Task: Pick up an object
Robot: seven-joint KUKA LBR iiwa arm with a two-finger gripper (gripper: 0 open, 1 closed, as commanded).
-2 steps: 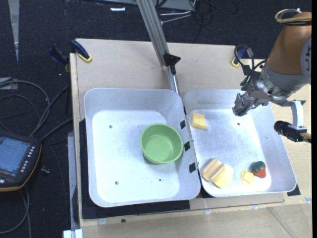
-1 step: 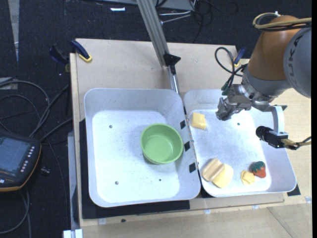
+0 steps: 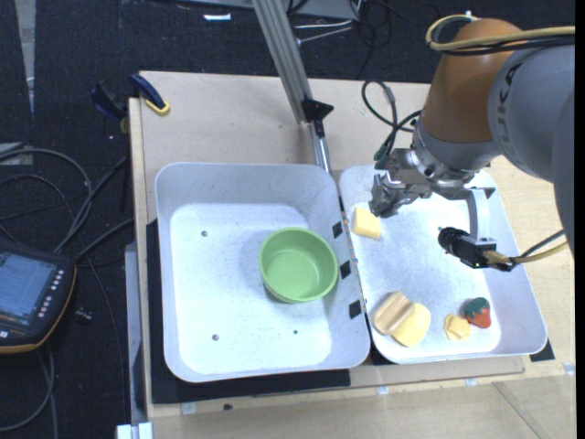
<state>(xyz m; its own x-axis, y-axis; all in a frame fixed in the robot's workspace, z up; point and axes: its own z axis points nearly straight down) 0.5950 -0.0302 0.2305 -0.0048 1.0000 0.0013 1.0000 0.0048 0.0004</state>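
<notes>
While tool (image 3: 382, 204) hovers, one green bowl (image 3: 297, 264), four yellow pieces (image 3: 366, 224)

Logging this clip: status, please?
Gripper low over right bin, beside yellow block; grip unclear. Block on bin floor by dividing wall. Nothing blocking.

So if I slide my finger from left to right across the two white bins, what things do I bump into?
Green bowl → pale yellow block by the hand → yellow banana-like pieces → small yellow piece → red strawberry-like toy.
</notes>
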